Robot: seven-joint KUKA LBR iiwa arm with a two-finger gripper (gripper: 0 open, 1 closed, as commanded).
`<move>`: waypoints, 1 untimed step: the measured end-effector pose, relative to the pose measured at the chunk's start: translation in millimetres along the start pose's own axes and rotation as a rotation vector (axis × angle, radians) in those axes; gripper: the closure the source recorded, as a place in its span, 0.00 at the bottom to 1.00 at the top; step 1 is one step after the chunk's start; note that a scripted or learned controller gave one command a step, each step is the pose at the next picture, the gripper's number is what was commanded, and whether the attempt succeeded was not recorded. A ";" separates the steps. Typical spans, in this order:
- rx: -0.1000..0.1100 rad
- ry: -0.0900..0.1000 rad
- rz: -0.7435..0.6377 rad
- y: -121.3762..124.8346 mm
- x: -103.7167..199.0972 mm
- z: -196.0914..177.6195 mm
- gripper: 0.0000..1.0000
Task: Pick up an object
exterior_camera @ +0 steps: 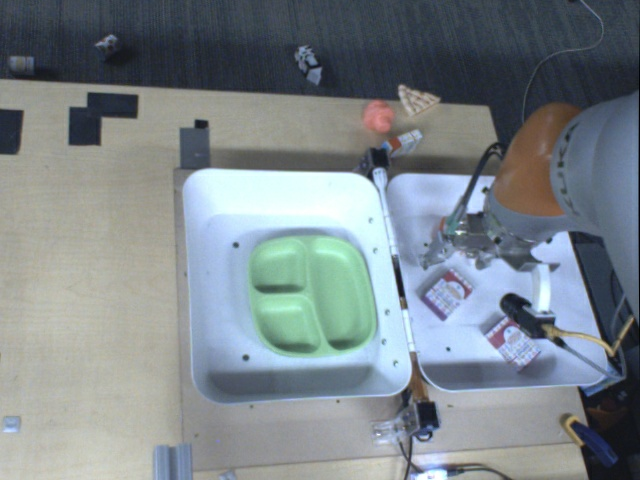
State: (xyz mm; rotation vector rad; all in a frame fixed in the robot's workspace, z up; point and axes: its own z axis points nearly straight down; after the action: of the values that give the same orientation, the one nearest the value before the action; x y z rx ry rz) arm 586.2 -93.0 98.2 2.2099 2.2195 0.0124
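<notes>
Two small red-and-white packets lie in the right bin [420,198]. One packet [447,293] sits near the bin's middle, the other packet [512,340] lies toward the front right. My gripper [452,248] hangs low over the right bin, just behind the middle packet and slightly to its left. The grey arm with its orange band comes in from the right above it. Nothing shows between the gripper and either packet.
A green divided plate [310,293] lies in the left bin [215,208]. Behind the bins on the bench edge are an orange ball [378,116], a tan wedge [418,99] and a small orange-tipped item [400,144]. Bare bench stretches to the left.
</notes>
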 end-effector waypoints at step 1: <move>0.003 0.000 0.003 -44.2 6.2 10.6 0.00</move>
State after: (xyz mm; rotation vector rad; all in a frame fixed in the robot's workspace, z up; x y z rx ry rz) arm 542.1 -87.0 87.1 2.2142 2.2175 0.0092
